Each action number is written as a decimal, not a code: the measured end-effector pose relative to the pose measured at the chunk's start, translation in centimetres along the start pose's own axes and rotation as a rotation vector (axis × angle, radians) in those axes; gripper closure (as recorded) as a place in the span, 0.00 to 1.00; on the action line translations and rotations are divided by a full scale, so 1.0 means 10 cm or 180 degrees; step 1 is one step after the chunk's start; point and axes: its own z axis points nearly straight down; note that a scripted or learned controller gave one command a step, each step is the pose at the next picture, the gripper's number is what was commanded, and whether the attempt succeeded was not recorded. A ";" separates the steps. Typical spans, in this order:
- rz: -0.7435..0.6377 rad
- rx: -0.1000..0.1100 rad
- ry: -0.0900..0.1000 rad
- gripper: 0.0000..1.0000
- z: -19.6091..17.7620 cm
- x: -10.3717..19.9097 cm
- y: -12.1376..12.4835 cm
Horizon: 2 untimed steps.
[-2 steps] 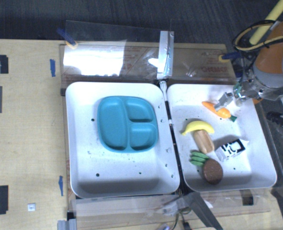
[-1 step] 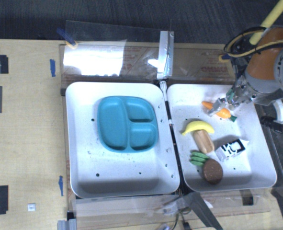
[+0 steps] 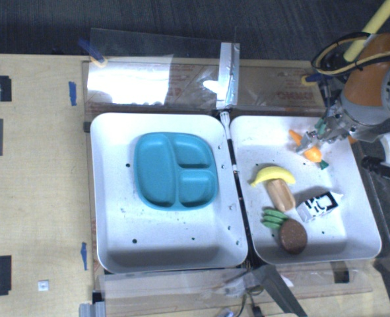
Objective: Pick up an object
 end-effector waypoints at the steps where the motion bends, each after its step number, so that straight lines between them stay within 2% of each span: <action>1: 0.0591 0.0007 0.0006 1.00 -0.32 0.13 -0.42; 2: 0.0388 -0.0018 0.0000 1.00 -1.03 0.78 -0.13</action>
